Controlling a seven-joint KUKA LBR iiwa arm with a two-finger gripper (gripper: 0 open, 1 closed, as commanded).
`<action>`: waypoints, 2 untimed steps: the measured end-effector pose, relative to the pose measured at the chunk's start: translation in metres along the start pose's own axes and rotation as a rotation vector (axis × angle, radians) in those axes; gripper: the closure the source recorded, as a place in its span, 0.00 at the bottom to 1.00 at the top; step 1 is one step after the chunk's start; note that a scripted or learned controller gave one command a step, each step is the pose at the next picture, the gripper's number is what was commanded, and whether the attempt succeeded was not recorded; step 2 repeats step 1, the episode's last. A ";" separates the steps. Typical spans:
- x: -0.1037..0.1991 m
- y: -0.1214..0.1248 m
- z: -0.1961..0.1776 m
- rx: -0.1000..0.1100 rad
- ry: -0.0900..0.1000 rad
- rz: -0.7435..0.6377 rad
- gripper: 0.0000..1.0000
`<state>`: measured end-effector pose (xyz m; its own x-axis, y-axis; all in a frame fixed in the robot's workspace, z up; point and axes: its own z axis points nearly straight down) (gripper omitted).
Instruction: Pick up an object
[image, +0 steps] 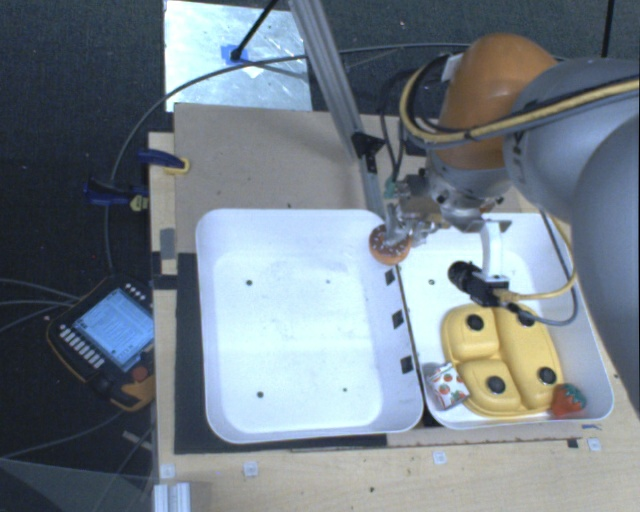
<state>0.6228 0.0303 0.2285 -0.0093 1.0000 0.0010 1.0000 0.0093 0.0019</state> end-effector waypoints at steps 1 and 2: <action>0.059 0.008 0.009 -0.001 0.000 0.000 1.00; 0.059 0.008 0.009 -0.001 0.000 0.000 1.00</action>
